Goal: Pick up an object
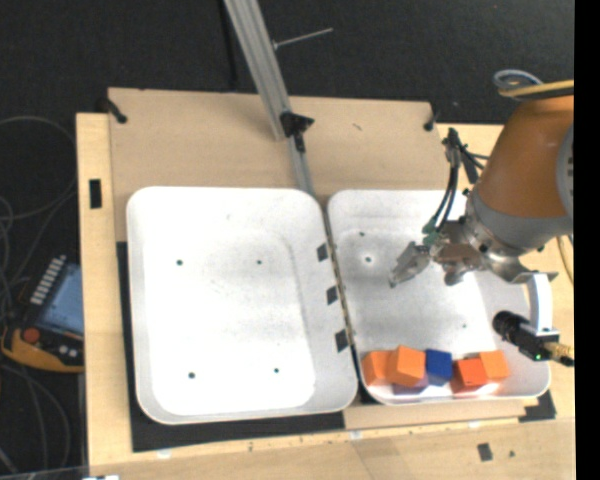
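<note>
Along the near edge of the right bin lies a row of small blocks: an orange block with another orange one at its left, a blue block, and two more orange blocks on the right. My gripper hangs over the middle of the right bin, well back from the blocks. Its fingers are spread open and point down to the left, with nothing between them.
The left bin lies beside the right one, with dark clips on the shared rim. A grey metal rail slants in from the back. Cables and a handheld pendant lie off the bench at left.
</note>
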You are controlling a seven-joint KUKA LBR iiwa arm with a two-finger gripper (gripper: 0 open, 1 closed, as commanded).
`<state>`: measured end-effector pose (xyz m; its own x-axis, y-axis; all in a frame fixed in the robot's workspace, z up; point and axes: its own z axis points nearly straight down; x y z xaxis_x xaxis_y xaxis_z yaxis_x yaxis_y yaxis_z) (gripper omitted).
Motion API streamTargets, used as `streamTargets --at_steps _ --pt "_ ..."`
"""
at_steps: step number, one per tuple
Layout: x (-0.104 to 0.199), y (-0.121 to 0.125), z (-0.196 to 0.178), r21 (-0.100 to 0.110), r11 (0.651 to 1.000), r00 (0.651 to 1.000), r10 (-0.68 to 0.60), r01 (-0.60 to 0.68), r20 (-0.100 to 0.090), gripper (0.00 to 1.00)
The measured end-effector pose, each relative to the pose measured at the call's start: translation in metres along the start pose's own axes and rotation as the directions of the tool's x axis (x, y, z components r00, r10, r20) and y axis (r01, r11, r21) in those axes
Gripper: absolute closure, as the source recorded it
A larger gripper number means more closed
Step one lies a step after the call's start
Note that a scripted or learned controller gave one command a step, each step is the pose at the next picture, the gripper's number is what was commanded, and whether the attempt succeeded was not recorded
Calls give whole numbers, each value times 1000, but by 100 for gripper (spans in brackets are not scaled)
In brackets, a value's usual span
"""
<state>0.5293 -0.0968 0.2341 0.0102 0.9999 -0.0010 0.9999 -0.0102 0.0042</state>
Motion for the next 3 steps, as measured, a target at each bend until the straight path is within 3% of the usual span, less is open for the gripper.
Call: streamTargets --at_steps 1,2,3 --pt "-5 18 -13 1 1000 1000 -10 10 0 0" --pt "50 -3 40 9 1000 1000 -16 16 -3 0" --pt "64 -13 10 0 1000 1000 -15 15 -2 0"
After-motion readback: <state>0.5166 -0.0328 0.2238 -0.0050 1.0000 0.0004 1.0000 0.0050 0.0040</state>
